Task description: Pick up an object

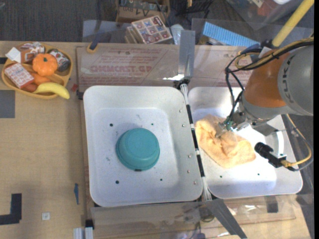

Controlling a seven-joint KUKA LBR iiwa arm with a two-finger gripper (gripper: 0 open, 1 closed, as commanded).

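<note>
A crumpled yellow-orange cloth (225, 143) lies in the right bin (259, 183), toward its left side. My gripper (229, 125) reaches in from the right and is down on the cloth's upper middle, its tip pressed into the folds. The grey arm with its orange band (266, 86) hangs above the bin's right half. A teal bowl (138, 148) sits upside down in the middle of the left bin (99, 108), well apart from the gripper.
A yellow tray (10, 78) of toy food, with an orange pumpkin and a banana, rests at the bench's far left. Black cables loop around the arm, and a black cylinder (266, 152) sticks out over the right bin. Boxes stand behind the bins.
</note>
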